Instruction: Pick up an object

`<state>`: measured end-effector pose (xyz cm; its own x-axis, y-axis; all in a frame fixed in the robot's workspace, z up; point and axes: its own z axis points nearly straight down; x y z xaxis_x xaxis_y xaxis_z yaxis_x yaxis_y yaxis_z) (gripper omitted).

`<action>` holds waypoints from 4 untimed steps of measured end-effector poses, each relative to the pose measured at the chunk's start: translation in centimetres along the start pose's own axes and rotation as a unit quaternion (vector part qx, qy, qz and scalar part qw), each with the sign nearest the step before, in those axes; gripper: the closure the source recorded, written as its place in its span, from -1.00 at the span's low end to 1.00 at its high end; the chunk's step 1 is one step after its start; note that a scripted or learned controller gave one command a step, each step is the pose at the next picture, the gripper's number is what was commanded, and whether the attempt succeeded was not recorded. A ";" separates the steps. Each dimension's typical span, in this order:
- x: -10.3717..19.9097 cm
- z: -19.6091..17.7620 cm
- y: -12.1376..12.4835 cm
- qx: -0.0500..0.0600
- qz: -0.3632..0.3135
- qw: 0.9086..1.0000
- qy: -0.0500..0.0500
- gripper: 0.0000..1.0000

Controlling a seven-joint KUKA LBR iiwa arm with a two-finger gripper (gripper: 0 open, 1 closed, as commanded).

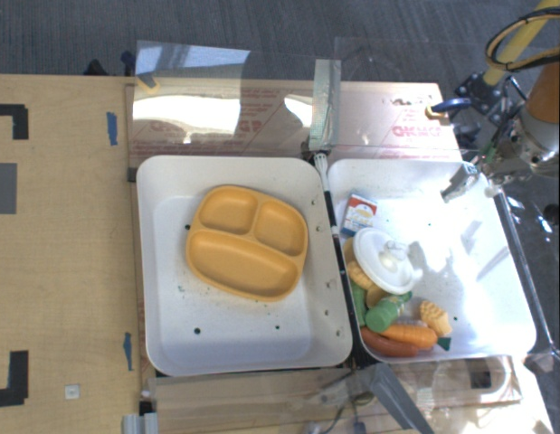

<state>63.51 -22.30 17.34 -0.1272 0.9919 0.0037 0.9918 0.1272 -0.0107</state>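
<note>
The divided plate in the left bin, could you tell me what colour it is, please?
The plate is plain yellow-orange, seen in the camera view.

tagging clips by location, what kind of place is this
Probably a robot lab test bench, not a kitchen. Two shallow white bins sit side by side, the left bin holding an orange divided plate, the right bin a heap of toy food, with the gripper at its far corner.

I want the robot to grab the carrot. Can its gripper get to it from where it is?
Probably yes. The gripper is above the right bin's far corner, and the carrot lies on top of the toy pile at the near edge, uncovered. The crowding neighbours could make the grasp tricky.
</note>
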 end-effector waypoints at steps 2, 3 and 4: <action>0.9 0.0 3.4 -0.008 0.242 0.970 -0.001 -1.00; 2.2 7.8 0.4 -0.007 0.164 0.986 0.003 -1.00; 1.1 -4.8 2.0 -0.011 -0.024 1.000 -0.005 -1.00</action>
<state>65.43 -20.91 22.10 -0.1754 0.9845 -0.0056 0.9844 0.1754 0.0103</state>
